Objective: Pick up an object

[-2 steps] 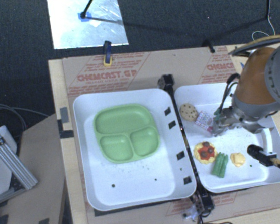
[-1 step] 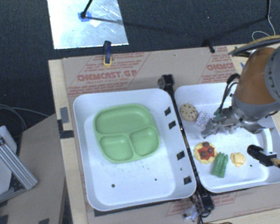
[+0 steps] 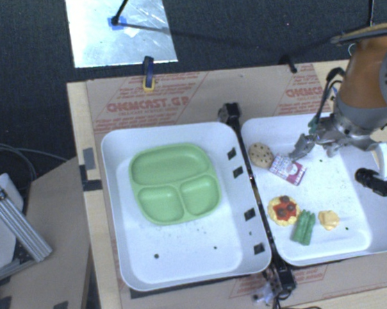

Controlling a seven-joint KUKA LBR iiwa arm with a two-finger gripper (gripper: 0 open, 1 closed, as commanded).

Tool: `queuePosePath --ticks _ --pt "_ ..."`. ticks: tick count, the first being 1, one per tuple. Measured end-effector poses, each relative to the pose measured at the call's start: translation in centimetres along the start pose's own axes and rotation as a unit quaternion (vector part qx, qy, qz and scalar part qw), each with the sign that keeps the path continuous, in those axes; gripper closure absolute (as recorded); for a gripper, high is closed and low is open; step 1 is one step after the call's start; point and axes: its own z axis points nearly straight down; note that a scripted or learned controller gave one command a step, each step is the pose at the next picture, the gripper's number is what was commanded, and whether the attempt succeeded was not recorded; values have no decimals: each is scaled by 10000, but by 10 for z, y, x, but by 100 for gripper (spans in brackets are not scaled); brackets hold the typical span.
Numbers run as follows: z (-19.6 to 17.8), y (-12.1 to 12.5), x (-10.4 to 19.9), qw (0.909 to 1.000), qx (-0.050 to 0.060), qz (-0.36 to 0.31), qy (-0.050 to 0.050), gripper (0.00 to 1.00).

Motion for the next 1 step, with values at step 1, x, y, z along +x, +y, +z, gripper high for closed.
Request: queuePosePath --ticks 1 --pt "66 -22 17 10000 57 16 23 0"
